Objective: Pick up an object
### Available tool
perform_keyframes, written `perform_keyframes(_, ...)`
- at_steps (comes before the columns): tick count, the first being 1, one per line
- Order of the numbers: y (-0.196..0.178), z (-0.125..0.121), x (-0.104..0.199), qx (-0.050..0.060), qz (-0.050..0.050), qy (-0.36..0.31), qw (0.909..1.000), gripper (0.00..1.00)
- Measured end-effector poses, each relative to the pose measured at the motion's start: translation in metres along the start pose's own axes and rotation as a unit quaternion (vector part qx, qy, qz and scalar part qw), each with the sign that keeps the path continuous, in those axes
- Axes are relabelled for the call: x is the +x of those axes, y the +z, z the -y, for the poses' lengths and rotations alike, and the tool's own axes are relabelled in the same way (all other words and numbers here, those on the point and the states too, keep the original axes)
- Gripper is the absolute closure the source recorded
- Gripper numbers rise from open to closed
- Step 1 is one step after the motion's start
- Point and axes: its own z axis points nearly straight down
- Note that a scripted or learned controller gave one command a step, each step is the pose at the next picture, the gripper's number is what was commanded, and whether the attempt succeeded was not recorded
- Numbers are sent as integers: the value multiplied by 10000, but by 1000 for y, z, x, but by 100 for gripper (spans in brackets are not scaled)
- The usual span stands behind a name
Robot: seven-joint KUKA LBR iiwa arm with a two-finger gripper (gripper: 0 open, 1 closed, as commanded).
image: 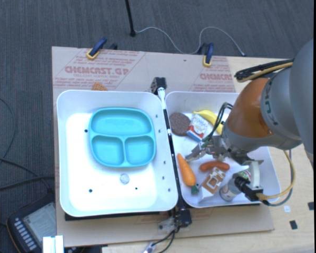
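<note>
The right bin (270, 181) holds an orange carrot (187, 172), a reddish sausage (214, 166), a brown round cookie (179, 122), a yellow banana (209, 116), a red-and-white packet (198, 126), a tan waffle-like piece (213, 182) and a small metal can (229, 193). My gripper (204, 150) hangs low over the middle of this bin, just above the sausage and right of the carrot. Its thin fingers (195, 153) point left and appear spread, with nothing between them.
The left bin (73, 157) contains a blue three-compartment plate (122, 137). My arm's orange band and grey body (263, 115) cover the right bin's right side. Blue and yellow clamps (97, 48) hold the cardboard base at the back edge.
</note>
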Motion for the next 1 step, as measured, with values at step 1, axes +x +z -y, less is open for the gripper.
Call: perform_keyframes(1,-10,-1,0,-3,0,3,10000,100)
